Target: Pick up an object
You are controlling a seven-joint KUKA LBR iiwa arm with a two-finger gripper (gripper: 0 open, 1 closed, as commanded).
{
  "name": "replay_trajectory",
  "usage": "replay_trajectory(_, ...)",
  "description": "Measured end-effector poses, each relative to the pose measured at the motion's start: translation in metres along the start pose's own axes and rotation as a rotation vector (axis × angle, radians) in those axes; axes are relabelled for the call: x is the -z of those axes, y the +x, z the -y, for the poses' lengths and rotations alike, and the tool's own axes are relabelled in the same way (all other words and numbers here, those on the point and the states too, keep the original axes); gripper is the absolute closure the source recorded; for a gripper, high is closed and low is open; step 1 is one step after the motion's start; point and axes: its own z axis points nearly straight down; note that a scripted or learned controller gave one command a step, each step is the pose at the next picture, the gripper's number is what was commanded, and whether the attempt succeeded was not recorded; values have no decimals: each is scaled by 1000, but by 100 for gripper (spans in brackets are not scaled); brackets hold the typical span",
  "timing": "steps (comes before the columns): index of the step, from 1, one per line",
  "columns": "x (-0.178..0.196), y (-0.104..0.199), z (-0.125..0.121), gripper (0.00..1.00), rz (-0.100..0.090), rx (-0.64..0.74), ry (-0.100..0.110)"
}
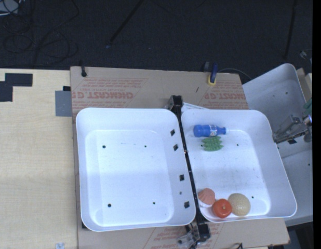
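Objects for the pick are all sitting in the right bin. We're seeing a blue bottle lying on its side near the bin's far wall, cap pointing right. A small green toy is lying just beside it on the near side, close but we're not able to tell if they're touching. Down in the near corner three round things are clustering: a pinkish shell-like piece next to the divider, a red-orange ball just right of it, and a pale yellow ball right of that. The red one is looking like it's touching both neighbours.

Left bin is sitting flush against the right bin, joined along a black clip strip. Both are resting on a cardboard sheet on the table.

At the right edge we're seeing metal fingers of the claw, outside the bins and well apart from every object. It's gripping nothing; open or closed, we cannot tell.
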Motion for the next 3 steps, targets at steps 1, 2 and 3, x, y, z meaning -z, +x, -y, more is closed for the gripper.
replay_trajectory(1, 3, -31, 25, 0, -1, 0, -1)
replay_trajectory(2, 15, -30, 24, 0, -1, 5, -3)
replay_trajectory(3, 22, -30, 24, 0, -1, 6, -3)
